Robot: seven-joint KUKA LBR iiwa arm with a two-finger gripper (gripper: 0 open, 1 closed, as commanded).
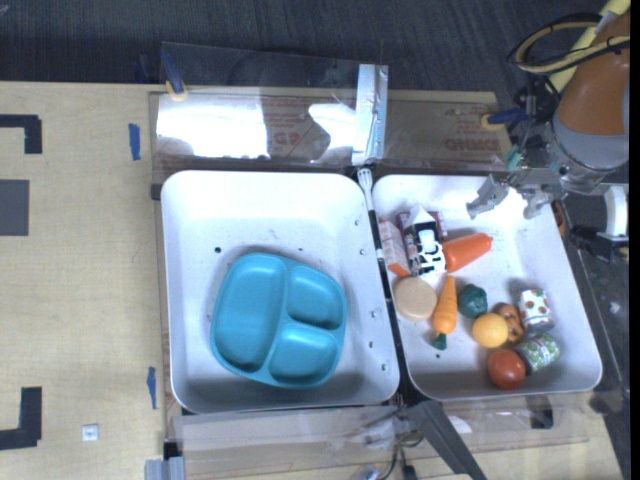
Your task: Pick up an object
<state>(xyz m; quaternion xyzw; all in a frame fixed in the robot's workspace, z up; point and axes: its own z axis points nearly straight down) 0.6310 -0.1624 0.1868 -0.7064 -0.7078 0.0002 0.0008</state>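
The right bin (575,298) holds a heap of small things, any of them open to picking: a large carrot (467,250) lying tilted near the bin's middle, a smaller carrot (445,306) standing on end below it, a round tan disc (415,298) touching that small carrot on its left, and a black-and-white carton (425,243) beside a reddish packet (392,240) against the left wall. Toward the lower right corner sit a dark green lump (471,300), an orange fruit (490,329), a red tomato (507,368), a small patterned can (536,308) and a green can (541,350), all crowded close together. The claw (512,195) hangs above the bin's upper right part, apart from every item, its fingers spread fairly wide with nothing between them. The grey arm (592,108) reaches in over the right edge. The left bin (190,268) carries a blue divided tray (280,318). Both bins rest on the wooden counter (70,268).
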